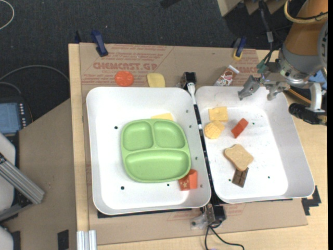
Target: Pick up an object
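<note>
Camera view: two white bins [99, 139], one green plate [155, 151].

Robot arm reaching in from the right.
Its two-finger gripper [259, 89] hangs with fingers [246, 89] spread apart, holding nothing.

right bin [291, 155] right half bare; food crowds its left; green plate [155, 150] fills left bin [101, 139]

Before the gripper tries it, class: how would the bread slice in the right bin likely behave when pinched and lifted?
The bread slice looks like stiff toy food, so it probably won't flop. It lies tilted on the brown piece, so a push may slide it off. Its broad flat shape likely suits an edge pinch.
</note>
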Available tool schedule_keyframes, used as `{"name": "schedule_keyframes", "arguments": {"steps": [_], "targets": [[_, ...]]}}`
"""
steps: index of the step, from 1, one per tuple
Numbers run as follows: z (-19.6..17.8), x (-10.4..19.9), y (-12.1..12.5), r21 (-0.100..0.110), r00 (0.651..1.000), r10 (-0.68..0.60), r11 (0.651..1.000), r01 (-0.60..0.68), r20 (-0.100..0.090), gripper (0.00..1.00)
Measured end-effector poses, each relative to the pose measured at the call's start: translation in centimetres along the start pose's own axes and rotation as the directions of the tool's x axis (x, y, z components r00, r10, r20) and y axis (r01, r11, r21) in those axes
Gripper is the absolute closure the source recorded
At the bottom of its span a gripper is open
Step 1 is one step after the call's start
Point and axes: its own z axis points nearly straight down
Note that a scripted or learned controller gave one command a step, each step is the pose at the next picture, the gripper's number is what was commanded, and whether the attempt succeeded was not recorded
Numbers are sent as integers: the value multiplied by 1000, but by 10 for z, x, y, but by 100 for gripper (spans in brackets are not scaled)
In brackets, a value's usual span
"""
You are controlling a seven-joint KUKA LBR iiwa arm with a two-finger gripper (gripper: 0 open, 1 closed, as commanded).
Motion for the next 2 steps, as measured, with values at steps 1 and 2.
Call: {"name": "schedule_keyframes", "arguments": {"steps": [1,2], "targets": [[114,-13,-32,8,1000,3,1000,-3,-2,0],[108,21,-63,5,1000,-2,1000,2,-3,0]]}}
